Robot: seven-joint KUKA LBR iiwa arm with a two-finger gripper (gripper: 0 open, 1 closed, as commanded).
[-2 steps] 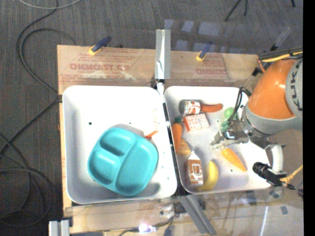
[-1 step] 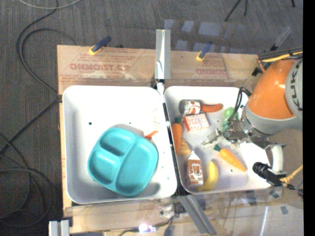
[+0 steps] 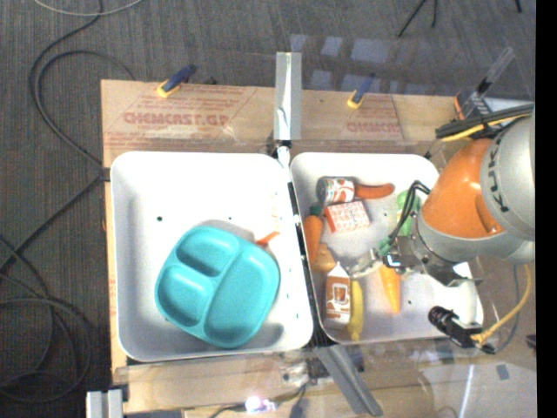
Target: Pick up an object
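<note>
Objects for picking are lying crowded in the white plastic bin on the right point(image 3: 303, 259). Toward its 12 o'clock rim a red-and-white tin can point(image 3: 338, 187) is resting on its side, with a red sausage-shaped piece point(image 3: 377, 190) just beside it at 3 o'clock. Below the can a red-and-white box point(image 3: 347, 218) is sitting, and at the box's 9 o'clock a long orange carrot point(image 3: 313, 233) is lying along the bin's wall. Near the 6 o'clock rim a brown-and-white bottle point(image 3: 338, 297) is touching a yellow banana point(image 3: 356, 308), and a second orange carrot point(image 3: 391, 291) is lying at the banana's 3 o'clock.

The grey arm's gripper point(image 3: 389, 258) is hanging over the middle of this bin, just above the second carrot and near a green item point(image 3: 406, 205) at its 12 o'clock. Whether it is spread, closed or pinching anything cannot be told, since the wrist is covering it.

In the white bin on the left point(image 3: 122, 233), a teal divided plastic plate point(image 3: 219, 286) is lying toward 5 o'clock, with a small orange scrap point(image 3: 268, 237) at its 1 o'clock edge.
</note>
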